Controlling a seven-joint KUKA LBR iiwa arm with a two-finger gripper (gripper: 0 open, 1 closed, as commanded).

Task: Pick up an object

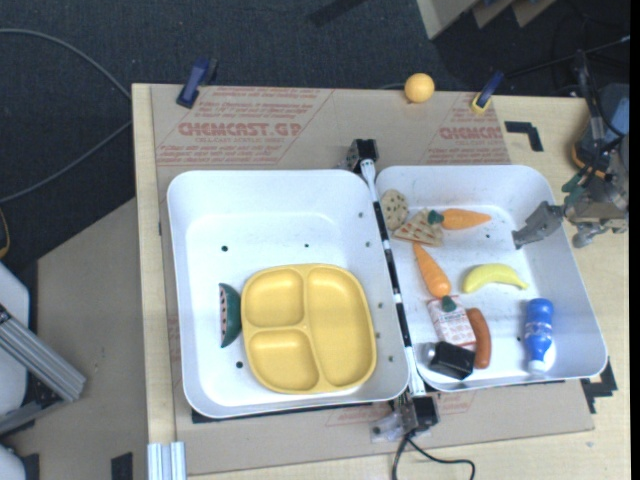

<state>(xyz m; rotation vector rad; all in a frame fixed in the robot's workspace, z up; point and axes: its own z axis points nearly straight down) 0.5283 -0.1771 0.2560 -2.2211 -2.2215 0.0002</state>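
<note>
The right bin (574,268) holds several toy foods. A carrot (462,219) lies at the back beside a cracker wedge (418,231) and a round cookie (393,206). A second carrot (432,270) points toward the middle. A banana (493,278) lies centre right, and a blue bottle (538,332) rests near the right wall. A sausage (480,336), a small packet (447,320) and a black block (452,360) sit at the front. My gripper (540,225) hangs over the bin's right rim, above and right of the banana, with nothing seen in it.
The left bin (200,218) carries a yellow divided plate (307,326) with a watermelon slice (229,314) at its left edge. An orange ball (419,88) and blue clamps (196,81) sit at the board's back edge. The arm (600,193) enters from the right.
</note>
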